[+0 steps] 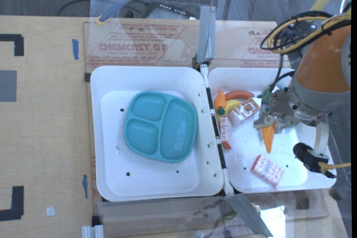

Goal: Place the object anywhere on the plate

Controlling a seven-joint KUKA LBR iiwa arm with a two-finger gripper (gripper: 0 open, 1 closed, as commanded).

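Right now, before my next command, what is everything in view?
Bins: two, white: left bin, right bin.
Divided plate: one, teal, left bin.
Toy carrot: one, orange, mid right bin.
Toy food pile: several, orange, red, yellow, right bin's far-left corner.
Carton: one, white and red, beside that pile.
Packet: one, red and white, right bin's left wall.
Small box: one, red-patterned, right bin's near side.
Arm: one, grey and orange, from right.
Gripper: one, at the carrot.

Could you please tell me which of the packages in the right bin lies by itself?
The red-and-white packet, alone low in the view; the other carton sits higher up, among the toy food.
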